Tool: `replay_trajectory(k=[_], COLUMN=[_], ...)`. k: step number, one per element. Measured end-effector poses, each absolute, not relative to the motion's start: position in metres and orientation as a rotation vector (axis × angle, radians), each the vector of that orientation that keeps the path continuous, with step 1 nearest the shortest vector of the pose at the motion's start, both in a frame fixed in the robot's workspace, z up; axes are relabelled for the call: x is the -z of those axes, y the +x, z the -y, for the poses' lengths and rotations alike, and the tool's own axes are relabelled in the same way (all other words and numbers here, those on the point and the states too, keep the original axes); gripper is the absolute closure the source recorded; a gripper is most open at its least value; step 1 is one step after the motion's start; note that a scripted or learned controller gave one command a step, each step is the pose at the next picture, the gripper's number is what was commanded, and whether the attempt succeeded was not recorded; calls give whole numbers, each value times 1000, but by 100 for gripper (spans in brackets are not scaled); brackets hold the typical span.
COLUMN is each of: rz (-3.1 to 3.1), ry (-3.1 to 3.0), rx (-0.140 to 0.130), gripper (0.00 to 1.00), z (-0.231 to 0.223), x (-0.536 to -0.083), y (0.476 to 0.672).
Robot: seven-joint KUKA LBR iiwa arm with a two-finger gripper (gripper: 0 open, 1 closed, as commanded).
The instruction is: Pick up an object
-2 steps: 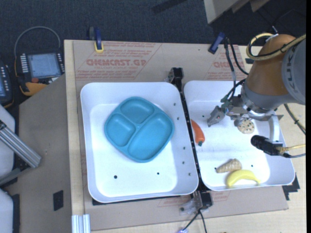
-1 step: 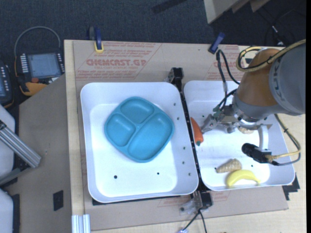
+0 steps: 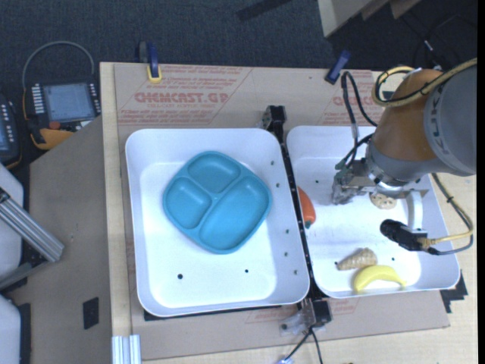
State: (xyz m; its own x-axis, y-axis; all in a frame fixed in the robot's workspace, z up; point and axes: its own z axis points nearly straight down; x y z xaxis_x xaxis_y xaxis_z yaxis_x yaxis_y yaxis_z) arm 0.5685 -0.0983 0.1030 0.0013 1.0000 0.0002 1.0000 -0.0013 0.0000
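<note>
My gripper hangs over the middle of the right bin, pointing down at the bin floor. An orange-red piece lies against that bin's left wall, to the left of the gripper. A yellow banana rests near the front edge, with a tan lumpy piece just behind it. A small pale biscuit-like piece peeks out under the wrist, right of the gripper. I see nothing between the fingers.
The left bin holds a blue divided plate. A black cable connector and cables trail from the arm over the right bin. A divider with black clamps runs between the bins.
</note>
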Motion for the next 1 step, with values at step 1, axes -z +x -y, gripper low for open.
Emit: replay_trajectory(k=[1], rz=[2223], ry=[-2223], rx=[1], gripper=[100], z=[97], x=[-147], y=[561])
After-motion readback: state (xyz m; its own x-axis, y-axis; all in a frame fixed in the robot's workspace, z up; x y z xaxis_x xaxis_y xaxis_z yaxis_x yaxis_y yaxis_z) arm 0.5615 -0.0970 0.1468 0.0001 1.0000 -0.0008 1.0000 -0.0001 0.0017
